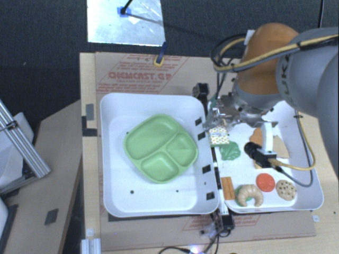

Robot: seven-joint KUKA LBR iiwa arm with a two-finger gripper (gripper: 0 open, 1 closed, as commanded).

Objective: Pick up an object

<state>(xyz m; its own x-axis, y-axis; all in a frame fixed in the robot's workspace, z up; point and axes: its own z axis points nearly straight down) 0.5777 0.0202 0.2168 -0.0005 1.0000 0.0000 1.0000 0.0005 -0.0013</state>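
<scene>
Fingers on the gripper (218,121) are tucked under the metal wrist, and I cannot tell if they are spread apart or squeezed together. The gripper hangs over the far left corner of the right bin (303,165), close to the wall between the two bins.

Just on the near side of the gripper is a little packet (219,136) with yellow and white marks. It is so close to the gripper that I cannot tell if they touch. Beside the packet, a bit nearer and to the right, lies a floppy green toy leaf (230,151).

Along the near edge of the right bin there is a row of toy food. An orange bar (227,188) lies by the left wall. A tan croissant (250,194) is next to it. Then comes a round red slice (265,182), and a cookie (286,189) with dark dots sits furthest right. A tan flat piece (256,136) pokes out from under the arm (312,73).

The big grey arm comes in from the right, with its orange band (265,44) above the wrist.

The left bin (122,194) holds a green plate (161,148) with three parts. It sits in the middle, well apart from the gripper.

Both bins rest on brown cardboard (140,74) with red letters on it.
</scene>
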